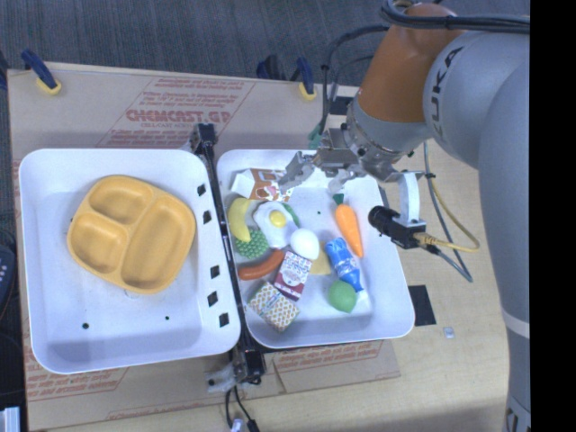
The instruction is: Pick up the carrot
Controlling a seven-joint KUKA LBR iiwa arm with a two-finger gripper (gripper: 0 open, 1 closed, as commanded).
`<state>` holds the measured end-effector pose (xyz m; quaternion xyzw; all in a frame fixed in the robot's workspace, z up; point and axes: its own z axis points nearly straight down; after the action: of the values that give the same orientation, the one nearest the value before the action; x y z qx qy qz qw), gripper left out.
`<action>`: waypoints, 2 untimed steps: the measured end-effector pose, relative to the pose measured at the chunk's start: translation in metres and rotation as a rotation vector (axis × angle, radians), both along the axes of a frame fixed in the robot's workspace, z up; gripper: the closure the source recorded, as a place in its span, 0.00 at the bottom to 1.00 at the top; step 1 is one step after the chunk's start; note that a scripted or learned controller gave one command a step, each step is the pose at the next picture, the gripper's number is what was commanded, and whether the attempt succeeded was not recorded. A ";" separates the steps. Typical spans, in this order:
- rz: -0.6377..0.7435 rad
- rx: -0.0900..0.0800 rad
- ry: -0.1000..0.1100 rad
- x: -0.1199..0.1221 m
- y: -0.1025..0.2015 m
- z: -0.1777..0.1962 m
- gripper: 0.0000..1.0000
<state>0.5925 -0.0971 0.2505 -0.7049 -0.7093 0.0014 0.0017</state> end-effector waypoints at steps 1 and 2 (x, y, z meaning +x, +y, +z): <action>-0.134 -0.002 -0.001 0.005 -0.054 -0.008 0.00; -0.055 0.000 0.005 -0.017 -0.095 -0.136 0.00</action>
<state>0.5754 -0.1920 0.1141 -0.7243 -0.6895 0.0028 0.0035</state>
